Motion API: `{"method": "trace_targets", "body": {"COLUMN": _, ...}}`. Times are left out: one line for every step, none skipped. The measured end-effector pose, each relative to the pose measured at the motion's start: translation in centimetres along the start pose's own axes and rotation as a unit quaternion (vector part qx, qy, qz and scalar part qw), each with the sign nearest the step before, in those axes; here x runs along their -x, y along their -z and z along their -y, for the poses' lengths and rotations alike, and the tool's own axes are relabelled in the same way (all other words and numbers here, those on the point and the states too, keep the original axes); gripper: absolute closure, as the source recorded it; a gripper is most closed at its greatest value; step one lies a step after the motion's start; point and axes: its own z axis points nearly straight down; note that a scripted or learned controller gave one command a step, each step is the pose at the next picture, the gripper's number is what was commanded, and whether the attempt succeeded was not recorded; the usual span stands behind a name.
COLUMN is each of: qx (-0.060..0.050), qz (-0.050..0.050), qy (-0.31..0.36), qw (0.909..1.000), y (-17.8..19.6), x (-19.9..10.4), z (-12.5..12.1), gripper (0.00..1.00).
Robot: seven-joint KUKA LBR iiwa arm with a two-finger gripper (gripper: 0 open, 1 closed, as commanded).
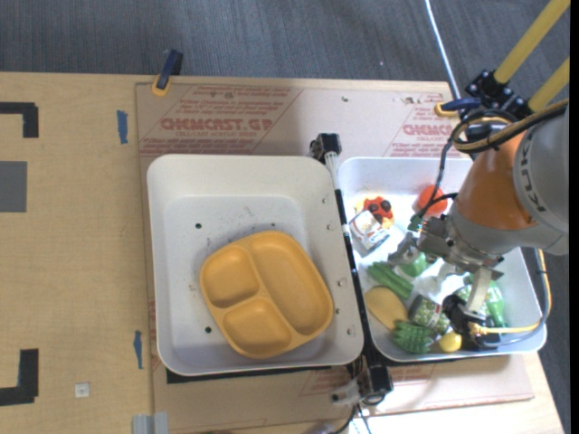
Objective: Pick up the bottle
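Observation:
My gripper hangs low over the middle of the right bin, below the orange band of the wrist. It sits in a heap of small things, and its tips are hidden among them. A green, bottle-like thing lies just to its right, near the bin's right wall, partly covered by the arm. Another green piece shows at the gripper's left side. I cannot tell which of these is the bottle. Nothing shows as held.
A yellow divided plate lies in the left bin. The right bin also holds a red and white toy, an orange piece, green stalks, a tan piece, a bumpy green thing and a small yellow one.

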Motion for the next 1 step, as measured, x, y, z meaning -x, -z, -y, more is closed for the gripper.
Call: {"method": "trace_targets", "body": {"qx": 0.004, "qz": 0.004, "qy": -0.003, "qw": 1.0, "y": 1.1, "x": 0.49, "z": -0.25, "gripper": 1.0}}
